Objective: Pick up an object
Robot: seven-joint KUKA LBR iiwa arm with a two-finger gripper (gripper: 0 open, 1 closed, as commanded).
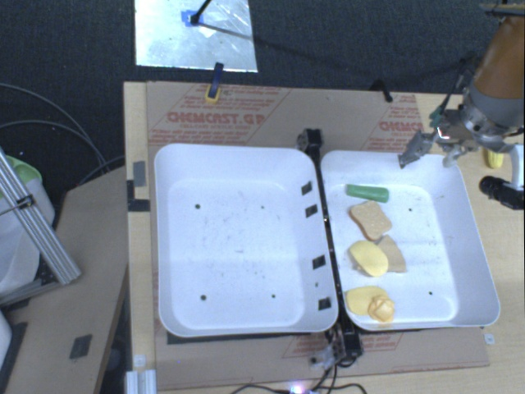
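The right bin [459, 245] holds several small food-like objects. A green stick [367, 192] lies near its back wall. Below it sits a tan bread slice [371, 219], then a yellow oval piece [369, 258] beside a beige wedge [394, 254]. A lumpy yellow piece [371, 303] rests at the front left corner. My gripper [430, 150] hangs above the bin's back right rim, its two grey fingers spread apart with nothing between them. It is well to the right of and behind the green stick.
The left bin [238, 236] stands beside the right one, split from it by a black clip strip [316, 212]. Cardboard [246, 113] lies under both bins. A metal sheet [195, 23] lies behind, and an aluminium frame [33, 220] stands at the far left.
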